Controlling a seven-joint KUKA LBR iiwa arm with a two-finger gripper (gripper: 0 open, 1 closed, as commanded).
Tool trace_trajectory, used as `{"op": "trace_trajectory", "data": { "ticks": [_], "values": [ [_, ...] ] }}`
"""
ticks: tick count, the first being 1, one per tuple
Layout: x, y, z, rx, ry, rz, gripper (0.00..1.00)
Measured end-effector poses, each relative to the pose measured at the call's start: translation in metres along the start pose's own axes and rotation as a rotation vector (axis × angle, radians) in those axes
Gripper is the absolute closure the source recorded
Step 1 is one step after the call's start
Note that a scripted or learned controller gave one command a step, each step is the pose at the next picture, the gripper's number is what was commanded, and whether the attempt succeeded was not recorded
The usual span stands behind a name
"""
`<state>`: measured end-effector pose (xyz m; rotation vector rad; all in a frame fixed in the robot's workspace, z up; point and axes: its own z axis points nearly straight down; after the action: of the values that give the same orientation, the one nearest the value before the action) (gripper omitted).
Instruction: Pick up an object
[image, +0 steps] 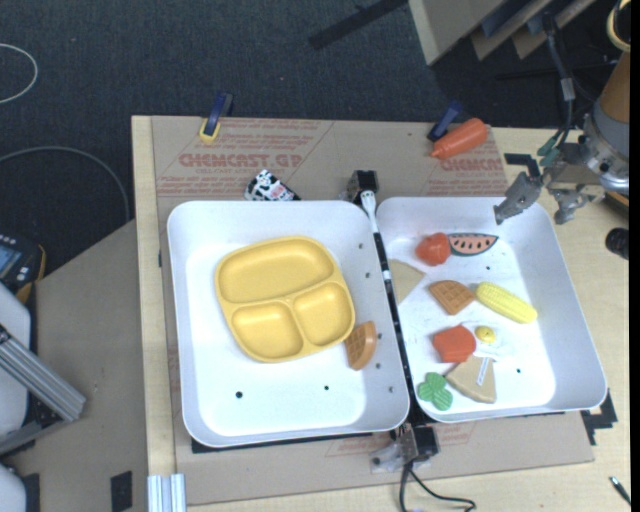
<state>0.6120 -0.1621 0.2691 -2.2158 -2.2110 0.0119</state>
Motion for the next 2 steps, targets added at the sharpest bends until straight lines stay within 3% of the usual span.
{"op": "trace_trajectory", "data": {
  "ticks": [1,2],
  "values": [
    [0.000,0.002,-0.007,-0.013,-0.002,-0.002,0.00],
    [0.000,0.001,0.035,-0.008,-0.002,-0.002,0.00]
  ]
}}
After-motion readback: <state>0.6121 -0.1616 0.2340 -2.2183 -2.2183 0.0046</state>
